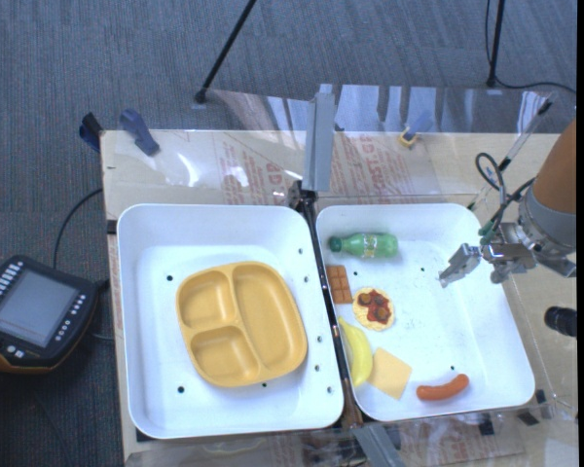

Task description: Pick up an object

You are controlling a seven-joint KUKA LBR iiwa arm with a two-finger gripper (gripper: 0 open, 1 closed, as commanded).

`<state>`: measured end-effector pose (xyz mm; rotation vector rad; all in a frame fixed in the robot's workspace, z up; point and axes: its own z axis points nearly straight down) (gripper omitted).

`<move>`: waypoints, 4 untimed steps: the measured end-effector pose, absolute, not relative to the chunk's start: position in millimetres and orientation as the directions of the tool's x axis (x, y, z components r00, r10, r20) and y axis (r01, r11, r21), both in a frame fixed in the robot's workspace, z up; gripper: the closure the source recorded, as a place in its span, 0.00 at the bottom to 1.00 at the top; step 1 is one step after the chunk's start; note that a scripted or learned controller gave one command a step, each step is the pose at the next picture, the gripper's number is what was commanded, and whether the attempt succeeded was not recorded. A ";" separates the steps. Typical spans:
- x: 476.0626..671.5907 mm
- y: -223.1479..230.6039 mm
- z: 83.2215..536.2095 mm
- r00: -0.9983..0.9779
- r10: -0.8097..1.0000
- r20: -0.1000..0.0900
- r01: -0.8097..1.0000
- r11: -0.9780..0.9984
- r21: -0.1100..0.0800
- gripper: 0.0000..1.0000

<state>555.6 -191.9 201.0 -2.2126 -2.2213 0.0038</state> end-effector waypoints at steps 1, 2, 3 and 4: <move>592.9 -121.1 130.7 -0.018 1.000 0.005 1.000 0.018 -0.013 0.00; 590.4 -98.6 92.9 -0.088 0.996 -0.002 0.996 0.088 0.007 0.00; 569.0 -89.1 94.5 -0.163 0.987 -0.004 0.986 0.163 0.017 0.00; 557.5 -90.5 94.6 -0.125 0.992 -0.001 0.992 0.125 0.019 0.00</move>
